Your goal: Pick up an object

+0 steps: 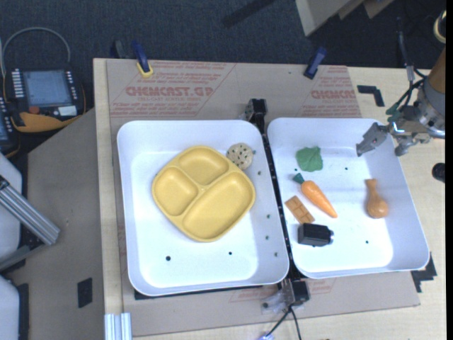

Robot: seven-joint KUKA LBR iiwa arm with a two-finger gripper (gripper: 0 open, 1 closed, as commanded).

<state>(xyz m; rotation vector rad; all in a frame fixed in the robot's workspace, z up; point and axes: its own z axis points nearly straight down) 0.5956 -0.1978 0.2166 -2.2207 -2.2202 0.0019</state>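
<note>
A: Where do the things lie, taking the right shallow white plastic bin as the landmark?

B: Inside it I see five things, well spread, so I judge each can be taken alone. The long orange plastic carrot is near the middle of its floor. The small green leafy toy is just behind the carrot. The flat brown cracker-like piece and the small black block are toward its front-left side. The tan pear-shaped toy stands apart, toward its right wall.

A: And left of this bin?

B: A second white bin touches it on the counter. It holds a yellow divided plastic plate with a round speckled cookie at the plate's far rim.

A: The pincer?

B: It hangs over the far right corner of the right bin. Its two grey fingers are spread apart, with nothing between them, and I think they touch nothing. The pear-shaped toy is the nearest thing, in front of it.
</note>
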